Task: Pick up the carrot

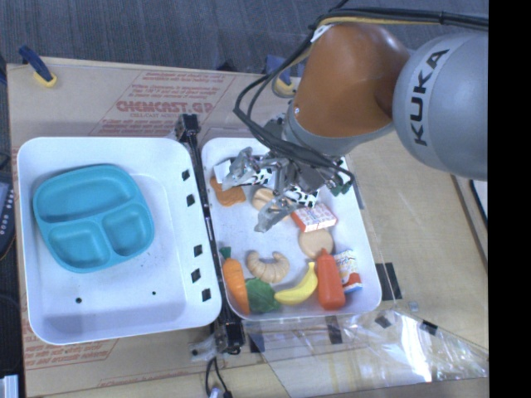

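Pincer [278, 196] sits over upper-mid of right bin [369, 259], above the toy clutter — can't tell if it's shut or apart, nothing visibly gripped. Carrot [235, 279] is well off, by bin's front-left wall, touching green veg [261, 297], croissant [270, 264] just beside. Risks, imo: wall blocks one side on descent, or it grabs a neighbour instead — tight spacing. Blue tray [91, 215] in left bin irrelevant.

the carrot [235, 281], an orange toy with a green leafy top, lies flat in the right-hand bin's near left corner, close against the bin's left wall. its orange body runs lengthwise along that wall, while the green top points toward the bin's near edge, touching a yellow banana's tip.
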`<state>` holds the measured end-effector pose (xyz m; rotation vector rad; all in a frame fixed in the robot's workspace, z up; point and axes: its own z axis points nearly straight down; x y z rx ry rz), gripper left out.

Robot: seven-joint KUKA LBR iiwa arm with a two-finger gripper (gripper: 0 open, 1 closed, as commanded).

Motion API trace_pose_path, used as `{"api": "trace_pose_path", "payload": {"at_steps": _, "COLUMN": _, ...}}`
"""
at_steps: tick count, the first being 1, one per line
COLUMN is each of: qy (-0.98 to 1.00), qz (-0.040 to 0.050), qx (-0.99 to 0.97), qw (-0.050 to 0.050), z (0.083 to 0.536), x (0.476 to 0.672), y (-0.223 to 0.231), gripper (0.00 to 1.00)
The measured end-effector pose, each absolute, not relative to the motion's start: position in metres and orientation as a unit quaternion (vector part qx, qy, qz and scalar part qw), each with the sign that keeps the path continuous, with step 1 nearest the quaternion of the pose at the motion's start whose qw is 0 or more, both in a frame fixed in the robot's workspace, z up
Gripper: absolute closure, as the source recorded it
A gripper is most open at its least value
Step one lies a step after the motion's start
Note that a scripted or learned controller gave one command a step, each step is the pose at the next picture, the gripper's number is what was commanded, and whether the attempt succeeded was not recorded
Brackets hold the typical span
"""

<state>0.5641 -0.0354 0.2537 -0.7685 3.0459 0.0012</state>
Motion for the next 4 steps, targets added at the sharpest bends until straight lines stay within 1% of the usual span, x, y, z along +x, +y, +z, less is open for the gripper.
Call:
{"api": "trace_pose_path", "payload": {"at_steps": 1, "qy": 0.961, "qz": 0.0011, "qx": -0.278, "qw": -0.002, "z": 0.19, "x": 0.539, "y": -0.043, "gripper": 0.0}}
{"api": "trace_pose_path", "payload": {"at_steps": 2, "qy": 0.935, "qz": 0.0019, "qx": -0.356, "qw": -0.003, "z": 0.103, "x": 0.492, "y": -0.09, "gripper": 0.0}}
{"api": "trace_pose_path", "payload": {"at_steps": 3, "qy": 0.991, "qz": 0.0001, "qx": -0.132, "qw": 0.001, "z": 0.094, "x": 0.489, "y": -0.099, "gripper": 0.0}}
{"api": "trace_pose_path", "payload": {"at_steps": 4, "qy": 0.991, "qz": 0.0, "qx": -0.137, "qw": 0.002, "z": 0.104, "x": 0.491, "y": -0.097, "gripper": 1.0}}
